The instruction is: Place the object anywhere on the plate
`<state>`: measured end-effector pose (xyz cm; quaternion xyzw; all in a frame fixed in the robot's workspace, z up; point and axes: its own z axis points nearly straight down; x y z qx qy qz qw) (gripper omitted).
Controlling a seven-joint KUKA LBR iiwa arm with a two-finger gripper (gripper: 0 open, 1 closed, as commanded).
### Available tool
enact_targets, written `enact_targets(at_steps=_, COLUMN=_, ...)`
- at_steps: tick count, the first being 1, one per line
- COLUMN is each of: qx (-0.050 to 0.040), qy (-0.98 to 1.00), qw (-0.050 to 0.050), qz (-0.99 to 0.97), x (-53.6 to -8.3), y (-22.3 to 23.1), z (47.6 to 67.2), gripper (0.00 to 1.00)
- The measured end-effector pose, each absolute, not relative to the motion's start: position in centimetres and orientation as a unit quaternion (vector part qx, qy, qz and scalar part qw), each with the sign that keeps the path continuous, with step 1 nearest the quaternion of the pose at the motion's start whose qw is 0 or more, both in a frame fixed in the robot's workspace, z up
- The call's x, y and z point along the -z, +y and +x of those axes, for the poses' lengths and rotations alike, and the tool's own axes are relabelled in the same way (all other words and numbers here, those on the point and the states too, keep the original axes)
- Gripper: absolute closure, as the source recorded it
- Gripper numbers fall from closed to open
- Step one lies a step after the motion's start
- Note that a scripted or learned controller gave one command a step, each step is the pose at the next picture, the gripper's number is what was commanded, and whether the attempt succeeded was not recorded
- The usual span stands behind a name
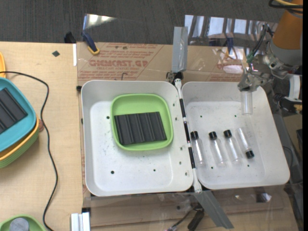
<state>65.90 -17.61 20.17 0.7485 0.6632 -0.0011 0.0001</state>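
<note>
A clear tube [247,103] hangs upright beneath the gripper [251,84], its top end pinched between the closed-in fingers, over the rear part of the right bin [274,177], clear of the floor as far as the slanted view allows a judgement. Long axis of the tube: near vertical, running straight down from the claw. The green plate [166,107], target of the task, sits in the left bin [96,177] with a dark ribbed insert [140,128] on its middle; it lies well apart from the tube, to view-left and somewhat toward the front, across the twin rims where the bins meet. Four more tubes [222,146] with black caps lie flat in a row on the right bin floor, below and in front of the held one. Judgement: transport step, pick apparently done, placement not yet done. The coming move calls for a leftward carry high enough to pass the bin rims, then a descent over the plate.
</note>
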Motion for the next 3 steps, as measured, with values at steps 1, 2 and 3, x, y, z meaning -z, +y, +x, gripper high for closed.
enact_targets(at_steps=1, qx=0.0009, qy=0.663, qw=0.000, qz=0.749, x=-20.2, y=-17.6, z=65.9, gripper=0.00)
enact_targets(at_steps=2, qx=0.0012, qy=0.602, qw=0.000, qz=0.799, x=-28.8, y=-19.8, z=62.4, gripper=0.00)
enact_targets(at_steps=3, qx=0.0016, qy=0.511, qw=0.000, qz=0.860, x=-38.0, y=-21.5, z=64.2, gripper=0.00)
